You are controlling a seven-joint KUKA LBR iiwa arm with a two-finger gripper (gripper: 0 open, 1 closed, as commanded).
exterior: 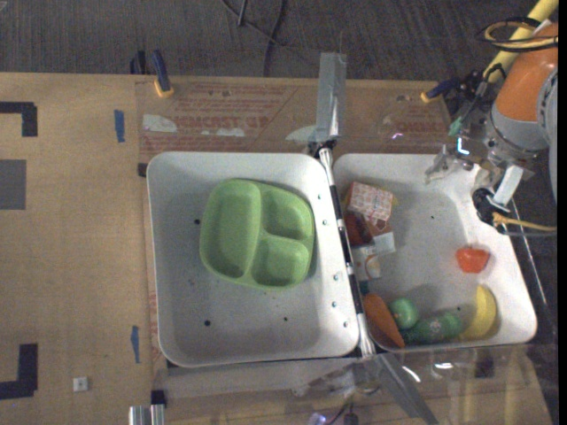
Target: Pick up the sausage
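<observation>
While the sausage (357, 228) lay untouched, I judged the task to be at its very start: the approach, with no grasp made yet. I took the sausage to be the dark reddish piece low in the right bin (523, 321), pressed against the divider wall on that bin's left side, though it was small and partly covered, so I could not be sure. A patterned box (368, 203) sat touching it from above, and a small white packet (373, 261) lay just below it. Further down the same wall lay a carrot (382, 320), then two green pieces (423, 320) and a yellow banana (483, 312) along the near edge, with a red-orange piece (472, 258) toward the right.

My tool (478, 162) hung over the far right corner of that bin, well apart from the sausage, with bare bin floor between us. How far open it stood I could not tell, and I saw nothing in its hold.

As I judged it, the next move called for a crossing toward the divider, then a descent tight beside the wall without catching the box.
</observation>
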